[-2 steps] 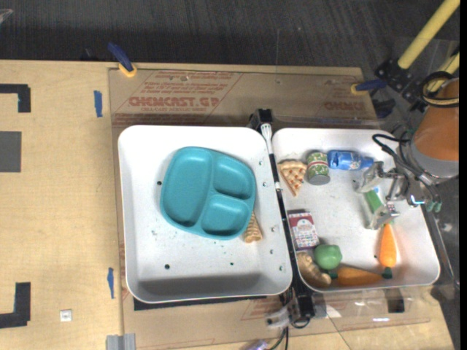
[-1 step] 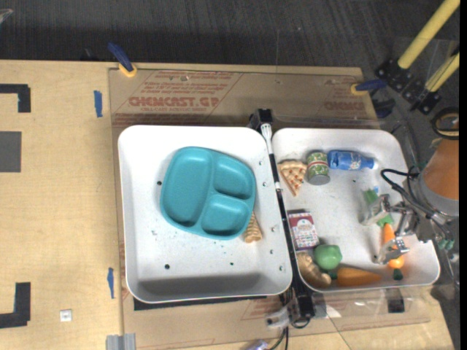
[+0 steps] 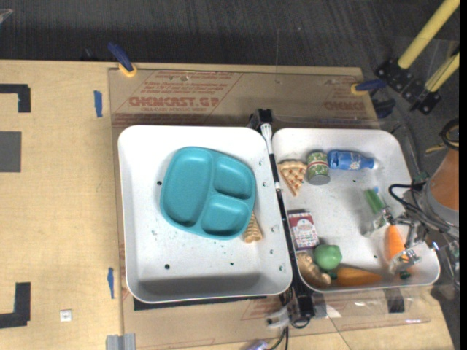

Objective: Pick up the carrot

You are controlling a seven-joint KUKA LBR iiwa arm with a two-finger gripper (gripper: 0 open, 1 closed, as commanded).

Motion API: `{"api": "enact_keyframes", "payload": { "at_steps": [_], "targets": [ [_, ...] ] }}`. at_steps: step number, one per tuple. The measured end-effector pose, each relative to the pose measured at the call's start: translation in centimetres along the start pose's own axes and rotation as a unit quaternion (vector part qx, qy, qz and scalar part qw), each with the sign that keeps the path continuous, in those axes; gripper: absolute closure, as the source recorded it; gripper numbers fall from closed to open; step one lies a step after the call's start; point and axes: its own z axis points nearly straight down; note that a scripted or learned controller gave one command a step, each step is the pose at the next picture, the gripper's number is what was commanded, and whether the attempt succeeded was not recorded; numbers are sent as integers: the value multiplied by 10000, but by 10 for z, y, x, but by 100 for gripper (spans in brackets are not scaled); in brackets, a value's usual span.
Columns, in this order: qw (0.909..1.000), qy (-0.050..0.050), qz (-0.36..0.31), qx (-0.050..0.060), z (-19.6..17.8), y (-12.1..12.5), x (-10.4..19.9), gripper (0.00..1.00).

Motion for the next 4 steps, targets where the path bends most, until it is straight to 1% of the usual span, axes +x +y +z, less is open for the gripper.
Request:
{"api": "enact_keyframes", "payload": {
  "at_steps": [1,2,3,4],
  "targets": [
    [10000,-54,-15,37,-13,-1,-5,100],
    [10000,-46,-18,31,-12,0,-4,0],
    [9921,11,1257,6,1,-15,-42,0],
    [9996,-3,-296,12,0,24,-8,0]
  ]
}}
